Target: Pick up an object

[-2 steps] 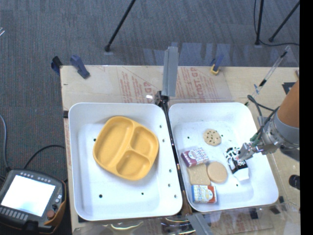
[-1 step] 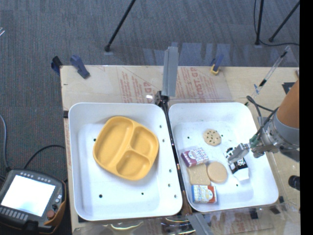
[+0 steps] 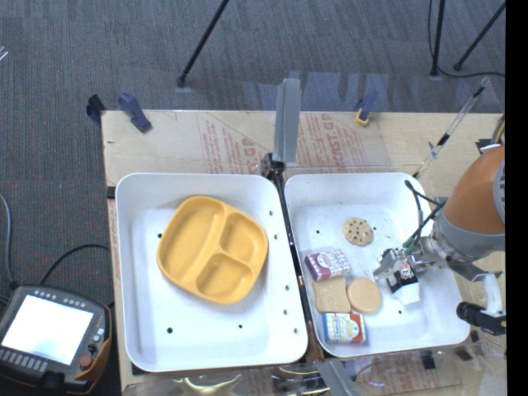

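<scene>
The right bin (image 3: 330,190) holds a chocolate-chip cookie (image 3: 358,231), a small maroon carton (image 3: 327,264), a square slice of toast (image 3: 332,294), a round tan cracker (image 3: 364,295) and a blue-and-orange box (image 3: 344,327). My gripper (image 3: 399,269) hangs low over the right part of this bin, just right of the round cracker and apart from it. I see none of the objects between its fingers. The grey arm with its orange band (image 3: 477,192) comes in from the right edge.
The left bin (image 3: 136,213) holds a yellow divided plate (image 3: 214,248). A grey upright post (image 3: 287,126) stands behind the gap between the bins. A teach pendant (image 3: 51,331) lies at the lower left, off the bench. Clamps sit on the bench's back edge.
</scene>
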Available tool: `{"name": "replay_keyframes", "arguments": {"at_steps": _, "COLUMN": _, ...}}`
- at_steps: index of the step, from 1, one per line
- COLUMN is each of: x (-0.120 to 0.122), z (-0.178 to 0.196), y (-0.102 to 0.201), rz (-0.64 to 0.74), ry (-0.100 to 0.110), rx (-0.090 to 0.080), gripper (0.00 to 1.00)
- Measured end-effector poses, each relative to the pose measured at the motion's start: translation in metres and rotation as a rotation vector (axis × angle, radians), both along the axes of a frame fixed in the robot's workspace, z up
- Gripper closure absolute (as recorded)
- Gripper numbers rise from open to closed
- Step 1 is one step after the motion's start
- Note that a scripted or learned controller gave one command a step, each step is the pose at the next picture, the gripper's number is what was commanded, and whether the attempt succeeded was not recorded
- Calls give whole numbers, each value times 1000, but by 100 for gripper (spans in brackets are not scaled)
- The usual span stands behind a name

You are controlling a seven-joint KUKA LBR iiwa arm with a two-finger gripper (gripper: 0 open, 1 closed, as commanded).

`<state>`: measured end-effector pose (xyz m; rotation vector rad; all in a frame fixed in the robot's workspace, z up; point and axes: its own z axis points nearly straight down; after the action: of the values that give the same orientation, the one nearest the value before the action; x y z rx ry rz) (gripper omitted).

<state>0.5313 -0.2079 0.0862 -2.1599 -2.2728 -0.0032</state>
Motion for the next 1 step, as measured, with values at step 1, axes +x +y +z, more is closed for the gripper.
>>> {"name": "replay_keyframes", "arguments": {"at_steps": 1, "x": -1, "z": 9, "y": 0, "rz": 5, "ry": 4, "rx": -2, "gripper": 100}}
